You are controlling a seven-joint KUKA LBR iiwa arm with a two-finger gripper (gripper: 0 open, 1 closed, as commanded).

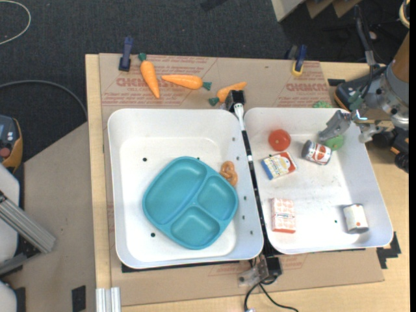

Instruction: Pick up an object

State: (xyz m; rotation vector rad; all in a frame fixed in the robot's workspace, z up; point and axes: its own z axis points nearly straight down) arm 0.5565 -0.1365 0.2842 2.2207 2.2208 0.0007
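task stage: early, by my reading. nothing is lifted; every object lies on a bin floor or on the desk [195, 285]. grasp and lift both remain.

hand [333, 130]: low over the upper right corner of the right bin [374, 194], reaching in from the right. whether it is spread or pressed together i cannot tell; the tip is a grey-green blur. nothing visible between its tips.

likely target: small can [318, 153], lying on its side just below and left of the hand, very near it; contact not clear. red and white label, silver end facing roughly toward the camera.

other items in the right bin: red ball [279, 139], blue-white carton [279, 166], orange-white packet [283, 214], grey block [355, 218], all apart from one another.

left bin [120, 174]: teal divided plate [190, 202], small tan lump [228, 172] at its upper right edge.

three toy carrots [182, 81] lie on the desk behind the bins.
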